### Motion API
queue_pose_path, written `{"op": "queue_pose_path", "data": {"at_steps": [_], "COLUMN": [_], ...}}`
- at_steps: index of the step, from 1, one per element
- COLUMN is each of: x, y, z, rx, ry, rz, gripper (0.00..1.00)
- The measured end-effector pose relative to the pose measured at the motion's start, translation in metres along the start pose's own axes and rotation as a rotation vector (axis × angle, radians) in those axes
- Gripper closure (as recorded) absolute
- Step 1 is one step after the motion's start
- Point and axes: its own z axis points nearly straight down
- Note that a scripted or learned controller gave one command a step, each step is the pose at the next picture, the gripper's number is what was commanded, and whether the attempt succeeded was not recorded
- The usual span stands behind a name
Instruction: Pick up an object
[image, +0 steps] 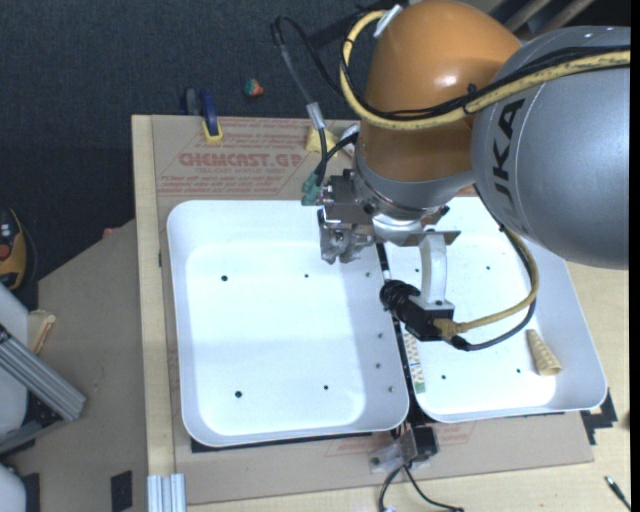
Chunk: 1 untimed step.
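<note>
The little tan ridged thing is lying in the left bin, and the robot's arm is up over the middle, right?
Not quite. The camera view shows the tan ridged thing lying in the right bin, near its right edge, not in the left bin. The arm is indeed over the middle.

Small tan ridged object, lying right bin's edge
</note>
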Motion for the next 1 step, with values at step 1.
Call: {"op": "queue_pose_path", "data": {"at_steps": [1], "x": [0.0745], "y": [0.0289], "z": [0.0395], "rx": [0.005], "ry": [0.003], "rz": [-0.014], "gripper": [1.00]}}
